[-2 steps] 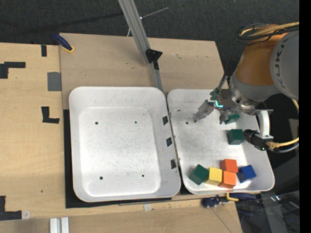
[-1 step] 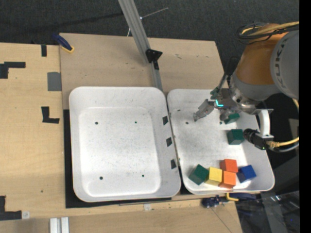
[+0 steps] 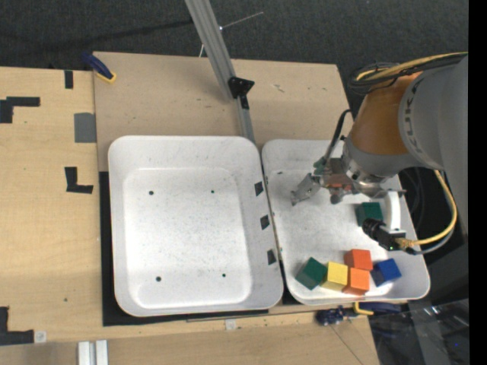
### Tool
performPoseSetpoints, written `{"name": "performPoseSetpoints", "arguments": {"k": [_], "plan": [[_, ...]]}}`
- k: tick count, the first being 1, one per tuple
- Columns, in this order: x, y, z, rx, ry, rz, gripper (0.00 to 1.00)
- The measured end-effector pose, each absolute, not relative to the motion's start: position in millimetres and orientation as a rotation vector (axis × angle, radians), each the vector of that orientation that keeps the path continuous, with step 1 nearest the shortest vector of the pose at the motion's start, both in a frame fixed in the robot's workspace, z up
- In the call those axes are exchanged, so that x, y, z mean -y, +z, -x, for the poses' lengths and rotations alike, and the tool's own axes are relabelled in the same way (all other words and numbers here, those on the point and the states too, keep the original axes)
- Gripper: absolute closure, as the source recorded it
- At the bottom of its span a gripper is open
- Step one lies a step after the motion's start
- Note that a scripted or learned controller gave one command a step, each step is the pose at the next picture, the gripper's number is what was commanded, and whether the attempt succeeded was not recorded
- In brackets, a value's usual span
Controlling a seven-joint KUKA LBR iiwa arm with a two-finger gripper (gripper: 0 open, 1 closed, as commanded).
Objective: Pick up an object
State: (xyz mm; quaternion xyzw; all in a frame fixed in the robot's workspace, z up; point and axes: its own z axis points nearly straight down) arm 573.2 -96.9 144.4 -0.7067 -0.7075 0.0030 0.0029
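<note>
The right bin (image 3: 300,226) holds several small blocks. A green block (image 3: 310,272), a yellow block (image 3: 336,274), two orange blocks (image 3: 358,269) and a blue block (image 3: 386,271) cluster at its near edge. A dark green block (image 3: 370,211) lies by the right wall, just under the arm's wrist. My gripper (image 3: 317,193) hovers over the upper middle of the right bin, above and left of the blocks. It is open, with one finger (image 3: 300,192) angled to the left and nothing between the fingers.
The left bin (image 3: 122,204) sits beside the right one, their rims touching. A slanted metal pole (image 3: 217,44) crosses the bench behind the bins. Yellow cable (image 3: 434,238) loops off the right bin's right side. Black tape marks lie on the bench at the left.
</note>
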Motion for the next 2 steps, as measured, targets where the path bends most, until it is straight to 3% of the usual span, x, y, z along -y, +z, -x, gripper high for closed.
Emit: {"name": "performPoseSetpoints", "arguments": {"k": [1,2], "plan": [[96.2,90.1,-571.2,2.219,0.009,2.216,0.0],[95.2,102.9,-572.5,2.222,0.003,2.216,1.0]]}}
